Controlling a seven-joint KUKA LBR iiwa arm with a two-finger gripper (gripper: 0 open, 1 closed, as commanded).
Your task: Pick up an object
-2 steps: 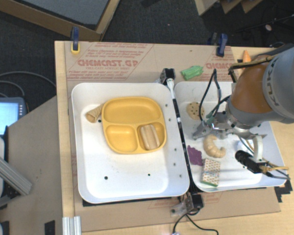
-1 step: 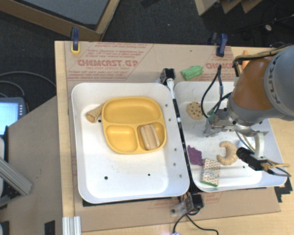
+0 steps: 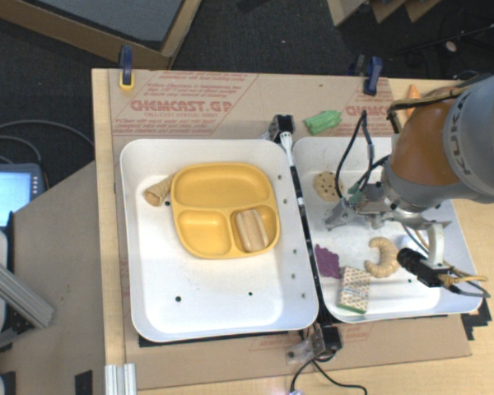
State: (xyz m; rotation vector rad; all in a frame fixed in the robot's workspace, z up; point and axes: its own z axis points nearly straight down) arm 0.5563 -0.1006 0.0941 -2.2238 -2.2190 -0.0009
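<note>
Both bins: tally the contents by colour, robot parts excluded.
Yellow: 1, plate
Tan: 4, cone, roll, cookie, crescent
Purple: 1, scrap
Patterned: 1, packet
Total: 7

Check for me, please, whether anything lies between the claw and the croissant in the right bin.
Nothing visible does. The claw is over bare floor of the right bin, the croissant just nearer the camera; the cookie and purple piece lie off to the side.
</note>
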